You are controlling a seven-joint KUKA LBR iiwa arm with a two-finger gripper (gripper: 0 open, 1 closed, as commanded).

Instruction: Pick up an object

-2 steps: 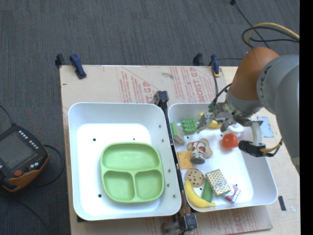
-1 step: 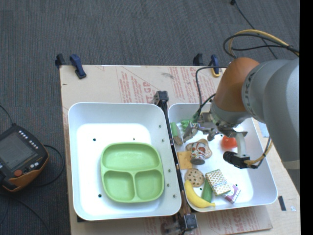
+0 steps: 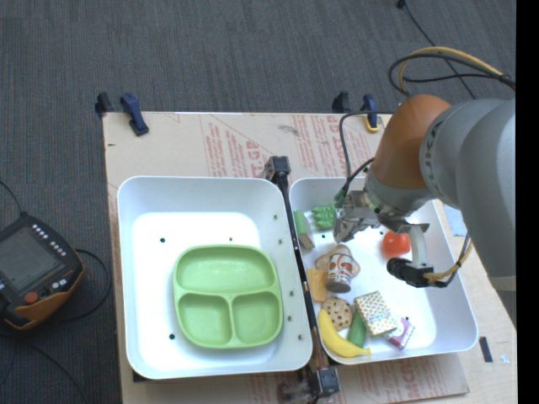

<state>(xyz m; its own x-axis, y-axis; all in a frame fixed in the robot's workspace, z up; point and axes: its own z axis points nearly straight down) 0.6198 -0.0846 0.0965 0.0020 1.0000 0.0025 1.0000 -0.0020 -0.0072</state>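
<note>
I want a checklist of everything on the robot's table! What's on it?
Surface: bench board bearing two white bins.
Job's things: right bin holds a banana, red tomato, printed can, cookie, green toy, patterned box.
Clutter: left bin holds a green divided tray.
Grippers: gripper low over the right bin, above the can.
Cables: yellow and black hoses on the arm.
Surroundings: handheld controller on grey carpet; blue clamps.

Grey arm [image 3: 472,150] — orange band [image 3: 408,133], yellow-black cables [image 3: 446,55].
</note>
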